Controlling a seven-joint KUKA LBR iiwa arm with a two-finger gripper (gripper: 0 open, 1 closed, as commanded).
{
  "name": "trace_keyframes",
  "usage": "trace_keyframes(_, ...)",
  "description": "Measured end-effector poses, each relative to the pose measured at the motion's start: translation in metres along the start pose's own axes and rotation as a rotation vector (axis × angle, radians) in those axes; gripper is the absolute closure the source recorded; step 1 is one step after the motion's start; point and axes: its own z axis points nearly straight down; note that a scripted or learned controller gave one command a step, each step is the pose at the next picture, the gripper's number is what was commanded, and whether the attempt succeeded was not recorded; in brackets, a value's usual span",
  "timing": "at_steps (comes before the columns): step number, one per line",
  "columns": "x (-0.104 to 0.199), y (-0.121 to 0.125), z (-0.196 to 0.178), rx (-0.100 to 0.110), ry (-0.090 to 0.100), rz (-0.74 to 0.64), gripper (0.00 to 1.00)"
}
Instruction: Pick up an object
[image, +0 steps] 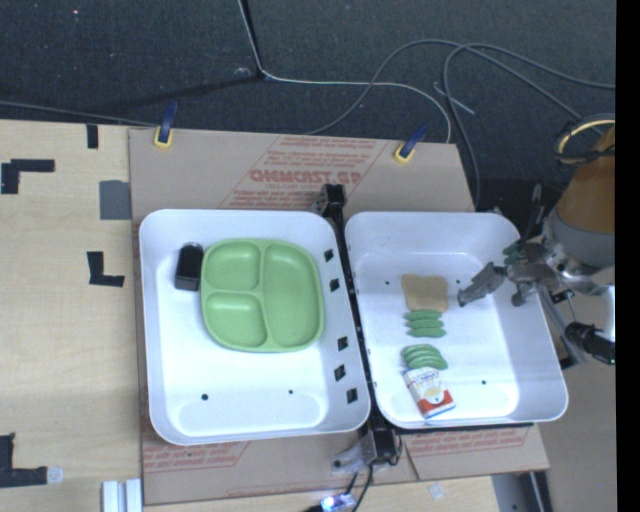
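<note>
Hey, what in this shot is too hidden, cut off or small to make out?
- Gripper, camera view: too small and blurred to judge its finger gap.
- Arm: cut off by the right edge.
- Carton: print too small to read.
- Black block beside the green plate: too dark to identify.

arm (585, 215) cut off by right edge. tool (478, 290) blurred, finger state unreadable. carton (430, 390) print too small to read. surface (60, 300) cropped left.
</note>
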Motion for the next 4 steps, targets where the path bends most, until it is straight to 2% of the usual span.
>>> trace_keyframes(1,0.0,0.003,-0.007,-0.013,-0.003,-0.004,0.0)
trace_keyframes(2,-0.008,0.009,0.048,-0.009,-0.003,-0.004,0.0)
trace_keyframes(3,-0.008,0.01,0.094,-0.014,-0.006,-0.005,0.0)
trace_keyframes(4,-0.008,0.011,0.08,-0.019,-0.009,-0.005,1.0)
